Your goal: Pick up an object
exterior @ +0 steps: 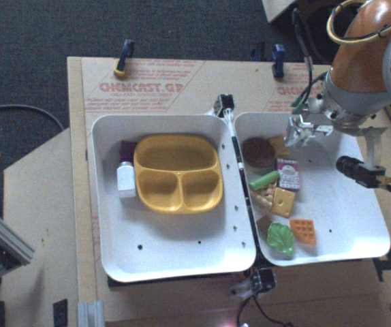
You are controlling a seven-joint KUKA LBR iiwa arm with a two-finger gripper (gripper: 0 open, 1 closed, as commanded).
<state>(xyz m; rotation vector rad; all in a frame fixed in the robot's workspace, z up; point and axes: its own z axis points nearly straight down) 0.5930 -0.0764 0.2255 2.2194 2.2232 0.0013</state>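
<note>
surveying from the left, line by line:
left bin (107, 182): carries a yellow divided tray (178, 172), with a small white bottle (126, 179) just beside the tray's left edge and a dark purple item (128, 148) above the bottle.
right bin (349, 216): carries the candidates, clustered along its left side: a brown disc (258, 152), a green stick (264, 180), a small pink box (289, 174), a cheese-like yellow square (283, 201), a green leaf shape (280, 238) and an orange waffle (303, 231).
claw (298, 132): hangs over the upper part of the right bin, near the brown disc and the pink box; nothing shows between its tips, and how far apart they stand i cannot tell at this angle.
step: judged as approach, with no object lifted yet.
next move: likely calls for settling over one piece, dropping straight down, and closing cleanly; the pieces lie close together, so a neighbour could be nudged.
worktop (80, 251): bears both bins side by side.
</note>
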